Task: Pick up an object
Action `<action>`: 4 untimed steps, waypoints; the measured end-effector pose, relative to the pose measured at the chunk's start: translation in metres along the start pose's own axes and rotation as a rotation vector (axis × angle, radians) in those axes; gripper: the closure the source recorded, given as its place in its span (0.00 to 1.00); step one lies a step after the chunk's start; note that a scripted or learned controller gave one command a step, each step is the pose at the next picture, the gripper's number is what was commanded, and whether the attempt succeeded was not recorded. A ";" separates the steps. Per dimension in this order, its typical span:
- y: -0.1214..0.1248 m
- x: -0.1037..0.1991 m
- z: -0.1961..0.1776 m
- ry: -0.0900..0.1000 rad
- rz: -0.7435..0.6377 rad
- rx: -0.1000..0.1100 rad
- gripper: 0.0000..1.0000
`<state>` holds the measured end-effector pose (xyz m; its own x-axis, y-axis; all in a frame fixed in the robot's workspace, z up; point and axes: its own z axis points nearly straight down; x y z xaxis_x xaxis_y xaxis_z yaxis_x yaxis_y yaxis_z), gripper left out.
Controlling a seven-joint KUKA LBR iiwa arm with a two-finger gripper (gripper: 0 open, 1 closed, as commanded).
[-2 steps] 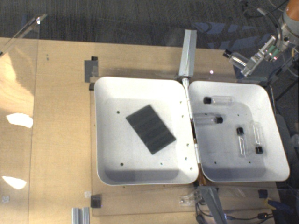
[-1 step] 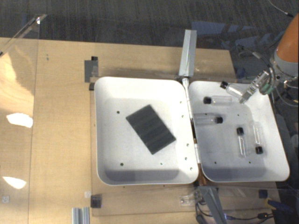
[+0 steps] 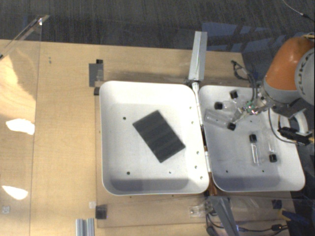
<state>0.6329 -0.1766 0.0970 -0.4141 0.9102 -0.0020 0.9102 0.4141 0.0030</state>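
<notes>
Dark flat pad (image 3: 159,135) seen lying tilted mid left bin (image 3: 112,181), well apart from gripper (image 3: 244,109); gripper seen low over right bin (image 3: 290,183) among small clear vials (image 3: 254,148); finger state cannot be told

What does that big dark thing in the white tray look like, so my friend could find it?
Find the two white bins side by side and take the left bin. Near its middle lies a flat dark grey rectangle, turned at a slant. It is far bigger than the small clear black-capped pieces in the other bin.
</notes>
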 end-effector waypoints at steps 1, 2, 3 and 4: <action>0.054 0.026 -0.059 0.000 -0.012 -0.001 1.00; 0.061 0.043 -0.018 0.000 0.007 0.000 1.00; 0.069 0.074 -0.148 -0.003 -0.004 -0.006 1.00; 0.079 0.083 -0.140 -0.002 0.043 -0.004 1.00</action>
<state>0.6701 -0.0679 0.2372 -0.3746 0.9272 -0.0035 0.9272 0.3746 0.0076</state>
